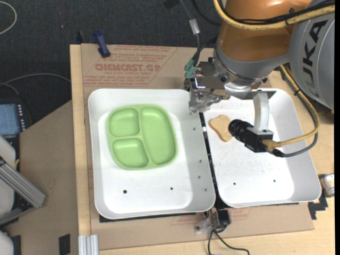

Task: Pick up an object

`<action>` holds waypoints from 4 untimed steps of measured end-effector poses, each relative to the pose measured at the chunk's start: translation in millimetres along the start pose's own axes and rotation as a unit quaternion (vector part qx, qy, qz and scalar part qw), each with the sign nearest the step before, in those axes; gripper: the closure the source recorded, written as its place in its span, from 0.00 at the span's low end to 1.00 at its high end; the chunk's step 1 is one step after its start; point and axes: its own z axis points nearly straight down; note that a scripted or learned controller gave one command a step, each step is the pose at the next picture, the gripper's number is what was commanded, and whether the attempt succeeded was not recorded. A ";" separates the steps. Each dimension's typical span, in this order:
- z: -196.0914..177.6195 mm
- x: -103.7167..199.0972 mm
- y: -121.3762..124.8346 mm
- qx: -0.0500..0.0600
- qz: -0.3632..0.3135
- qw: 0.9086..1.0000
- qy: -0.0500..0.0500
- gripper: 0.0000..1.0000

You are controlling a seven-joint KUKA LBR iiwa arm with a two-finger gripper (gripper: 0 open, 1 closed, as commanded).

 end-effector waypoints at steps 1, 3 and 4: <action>-104.2 -23.6 -44.9 -0.003 0.001 1.000 0.000 1.00; -74.4 -93.7 -44.0 0.002 0.004 1.000 -0.002 1.00; -50.5 -25.3 -45.1 0.007 -0.003 1.000 -0.001 1.00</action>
